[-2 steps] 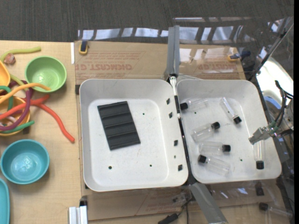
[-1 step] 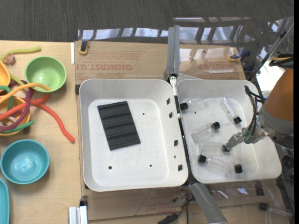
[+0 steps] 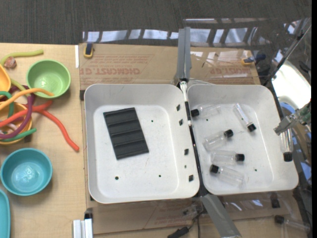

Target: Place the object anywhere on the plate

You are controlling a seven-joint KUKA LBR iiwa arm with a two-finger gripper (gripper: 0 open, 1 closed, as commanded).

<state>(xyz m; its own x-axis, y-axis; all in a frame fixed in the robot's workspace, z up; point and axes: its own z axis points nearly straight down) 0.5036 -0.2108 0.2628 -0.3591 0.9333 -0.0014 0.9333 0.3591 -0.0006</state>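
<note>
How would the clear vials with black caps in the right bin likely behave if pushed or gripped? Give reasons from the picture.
The clear vials lie on their sides in the right bin, so a push would probably roll them. Their smooth transparent walls look slippery and perhaps fragile under a hard squeeze. They appear to hold nothing, so likely light.

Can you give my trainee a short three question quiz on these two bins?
1. True or false: the black ridged plate lies in the left bin.
2. Which bin holds the clear vials with black caps: A left, B right?
3. Fill in: the bowl at the top left of the wooden table is ___.

Key: 1 true; 2 B, for example this vial; 3 green.
</note>
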